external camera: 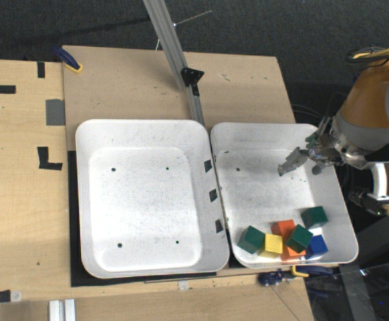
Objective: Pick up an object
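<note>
Blocks (285, 238) cluster in the right bin's (248, 146) near corner: three green, one yellow, one orange, one blue, most of them touching. Well apart from them, the gripper (300, 163) hangs over the bin's far right part, fingers spread open with nothing between them. Beside it sits the left bin (87, 139)

No readable text, label, brand, number or sign is showing anywhere, whether on the bins, the blocks, the counter or the arm.
</note>
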{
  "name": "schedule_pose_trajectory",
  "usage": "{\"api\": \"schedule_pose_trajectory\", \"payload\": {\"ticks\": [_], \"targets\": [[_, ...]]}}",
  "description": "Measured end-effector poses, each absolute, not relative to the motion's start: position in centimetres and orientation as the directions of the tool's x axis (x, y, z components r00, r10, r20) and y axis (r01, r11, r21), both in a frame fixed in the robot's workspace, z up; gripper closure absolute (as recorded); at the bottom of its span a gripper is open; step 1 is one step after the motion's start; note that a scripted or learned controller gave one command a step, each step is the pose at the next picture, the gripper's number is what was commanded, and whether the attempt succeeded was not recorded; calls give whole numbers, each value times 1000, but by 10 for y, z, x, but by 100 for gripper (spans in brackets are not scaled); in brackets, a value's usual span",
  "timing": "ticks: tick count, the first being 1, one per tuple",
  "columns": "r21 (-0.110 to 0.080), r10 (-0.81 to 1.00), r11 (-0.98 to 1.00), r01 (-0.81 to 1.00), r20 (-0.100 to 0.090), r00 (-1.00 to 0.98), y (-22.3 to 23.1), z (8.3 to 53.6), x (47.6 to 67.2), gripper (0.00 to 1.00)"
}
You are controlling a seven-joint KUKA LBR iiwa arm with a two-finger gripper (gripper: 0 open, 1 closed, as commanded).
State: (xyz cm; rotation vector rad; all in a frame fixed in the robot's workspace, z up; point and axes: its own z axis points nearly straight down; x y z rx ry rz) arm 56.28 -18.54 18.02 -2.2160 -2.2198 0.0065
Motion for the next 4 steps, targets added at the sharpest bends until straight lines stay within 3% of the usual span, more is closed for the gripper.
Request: {"api": "schedule_pose_trajectory", "payload": {"ticks": [1,2,4], "targets": [[-9,1000,1,1000,1,-1,-184,117,554,0],[-3,1000,3,1000,2,-3,-184,131,557,100],[4,1000,2,1000,-1,-2,-176,231,552,100]]}}
